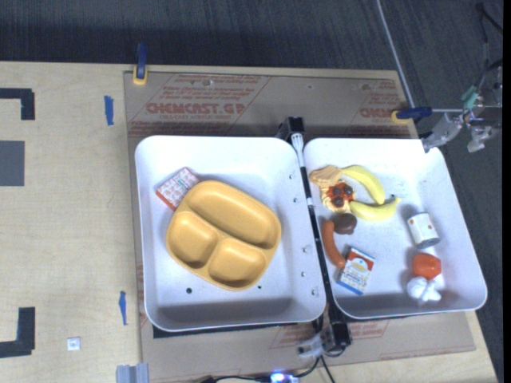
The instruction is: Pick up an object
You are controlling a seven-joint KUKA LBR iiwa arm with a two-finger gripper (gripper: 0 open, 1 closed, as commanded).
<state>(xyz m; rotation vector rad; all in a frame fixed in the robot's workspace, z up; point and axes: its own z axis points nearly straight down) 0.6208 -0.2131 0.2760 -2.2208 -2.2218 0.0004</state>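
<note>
Two shallow white plastic bins sit side by side on a brown cardboard sheet (263,94) printed in red with "CHEMCAST GP"; further red print at its right corner is too small to read. The cardboard is pinned at its far edge by a yellow and blue clamp (140,64).

Taking the left bin (152,294) as landmark: inside it lies a large yellow plastic divided plate (223,234), turned underside up, with three rounded compartments bulging. Touching the plate's far left edge is a small red and white patterned packet (175,187); its printing cannot be read.

Just right of the left bin, the right bin (467,278) holds the pickable things. Nearest the shared wall lie a tan toy pastry with red and dark berries (334,188), a dark brown round piece (345,223), an orange-red toy sausage (332,242) and a small carton with blue, red and white label (356,270), its lettering illegible. Farther right lies a pair of yellow toy bananas (369,194), then a white cylindrical container (422,229), and a red and white toy (425,276) near the outer wall.

The gripper (471,122) hangs beyond the right bin's far right corner, above the floor, away from every object. Whether its jaws are apart or together, I cannot tell.
</note>
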